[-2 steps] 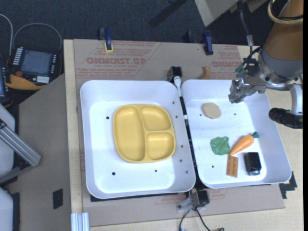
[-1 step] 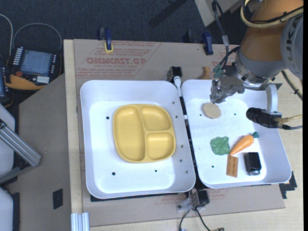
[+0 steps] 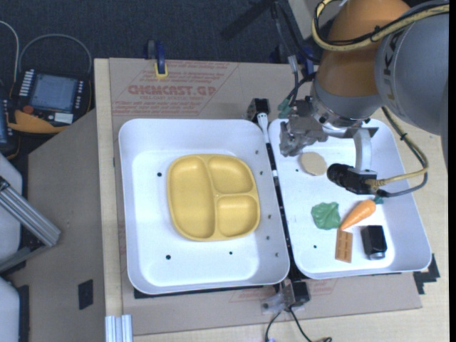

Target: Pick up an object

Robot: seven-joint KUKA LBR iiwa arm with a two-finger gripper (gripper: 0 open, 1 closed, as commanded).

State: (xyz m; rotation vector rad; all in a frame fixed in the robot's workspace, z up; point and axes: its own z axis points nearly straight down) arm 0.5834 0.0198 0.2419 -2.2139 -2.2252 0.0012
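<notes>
From the camera above the table [image 3: 214,91], the grey arm with its orange band [image 3: 363,20] comes in from three o'clock and covers the twelve-to-two o'clock part of the right shallow white bin [image 3: 313,258], so that stretch of the rim is hidden. The pincer [image 3: 293,142] hangs over the bin's eleven o'clock corner. It reads as a dull grey metal mass seen from above, and I cannot tell whether it is spread or pressed together. Nothing can be seen pinched in it.

The things to pick all lie in the right bin. A pale beige flat round disc [image 3: 312,164] sits just at the pincer's five o'clock, so near that I cannot tell whether the two touch. At six o'clock from the disc, well apart from it, lies a crumpled green leaf-like piece [image 3: 326,215]. An orange carrot-shaped toy [image 3: 358,213] lies tilted just at the leaf's three o'clock, its thick end pointing toward one o'clock. A small brown rectangular wafer-like piece [image 3: 343,246] lies at the carrot's seven o'clock, near its thin tip. A black rectangular block [image 3: 374,240] rests just at the wafer's three o'clock.

The left shallow white bin [image 3: 135,191] holds a yellow three-compartment plastic plate [image 3: 212,195] at its centre.
</notes>
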